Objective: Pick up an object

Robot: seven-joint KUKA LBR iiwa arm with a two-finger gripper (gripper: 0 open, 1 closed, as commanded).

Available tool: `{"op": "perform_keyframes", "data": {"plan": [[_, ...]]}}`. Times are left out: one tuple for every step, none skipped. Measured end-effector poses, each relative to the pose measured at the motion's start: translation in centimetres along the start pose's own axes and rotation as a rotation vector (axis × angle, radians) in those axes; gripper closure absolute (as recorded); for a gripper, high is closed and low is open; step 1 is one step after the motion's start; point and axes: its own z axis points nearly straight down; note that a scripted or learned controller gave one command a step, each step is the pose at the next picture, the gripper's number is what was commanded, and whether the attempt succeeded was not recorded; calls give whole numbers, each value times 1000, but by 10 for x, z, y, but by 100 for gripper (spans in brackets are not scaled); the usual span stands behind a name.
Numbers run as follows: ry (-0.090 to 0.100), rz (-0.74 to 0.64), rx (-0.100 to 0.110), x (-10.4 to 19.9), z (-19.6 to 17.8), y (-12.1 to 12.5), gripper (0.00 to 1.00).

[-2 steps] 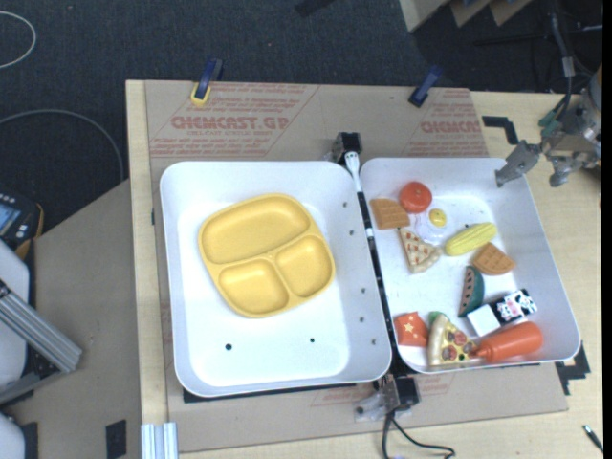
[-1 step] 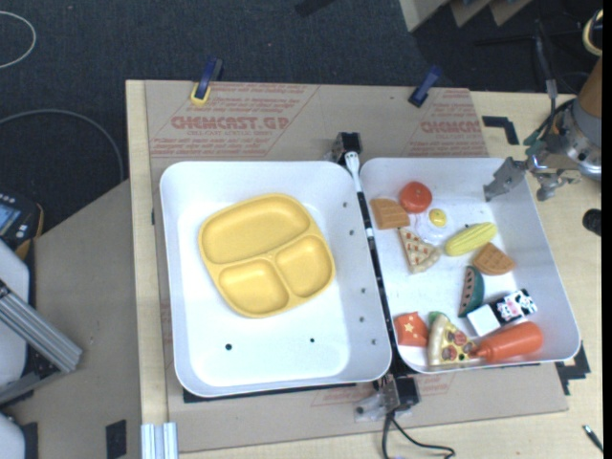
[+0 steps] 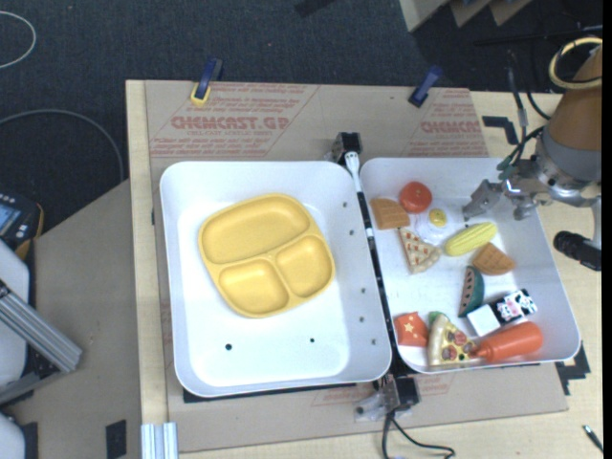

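The gripper (image 3: pixel 492 197) is hovering with its fingers spread and holding nothing above the far side of the right bin (image 3: pixel 559 290), just beyond the corn cob (image 3: pixel 470 238), so no toy is being lifted yet and the pick is remaining undone.

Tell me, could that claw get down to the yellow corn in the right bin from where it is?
Probably yes. The claw hangs over the right bin, close above the corn, which lies on top with nothing covering it. A slice-shaped toy sits right beside it and might crowd the grasp.
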Motion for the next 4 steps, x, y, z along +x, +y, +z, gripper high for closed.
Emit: {"op": "perform_keyframes", "data": {"plan": [[3, 0, -2, 2, 49, 1, 0], [-1, -1, -5, 1, 37, 1, 100], [-3, 0, -9, 9, -12, -4, 100], [-4, 0, -11, 13, -56, -5, 100]]}}
